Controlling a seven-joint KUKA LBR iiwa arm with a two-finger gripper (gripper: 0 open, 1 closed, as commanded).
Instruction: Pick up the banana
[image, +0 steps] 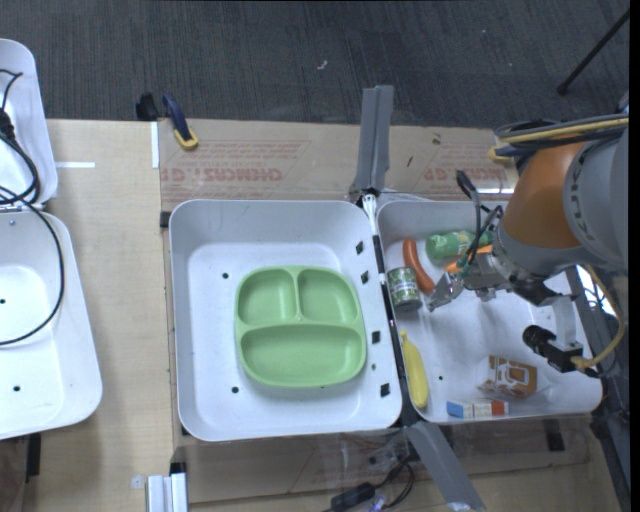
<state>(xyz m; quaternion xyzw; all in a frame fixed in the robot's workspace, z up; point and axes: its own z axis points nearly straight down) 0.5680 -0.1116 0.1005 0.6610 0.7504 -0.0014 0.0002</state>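
Over the right bin (560, 405), seen from the fixed camera above: gripper (443, 292) poised near the bin's upper left part, beside a small green can (404, 287) and an orange sausage-like piece (418, 263), with a green object (447, 244) just behind. Finger spacing too dark and tangled with cables to read; cannot tell whether wide or narrow, and nothing visibly held between them.

Against the same bin's left wall, lower down: banana (413, 366), yellow, lying flat, long axis running roughly along that wall, top end toward the can, bottom end toward the bin's near corner. Lies below and slightly left of the gripper, near but apart, touching nothing but the bin floor and perhaps the wall.

Judged from this: short travel toward the camera's near side needed, then a descent with fingers set across the banana's narrow width; wall closeness likely the awkward part, leaving little room for the left finger.

Elsewhere: green divided plate (299, 327) in the left bin (195, 400), small cartons (510, 378) at the right bin's lower edge, well clear of the banana.
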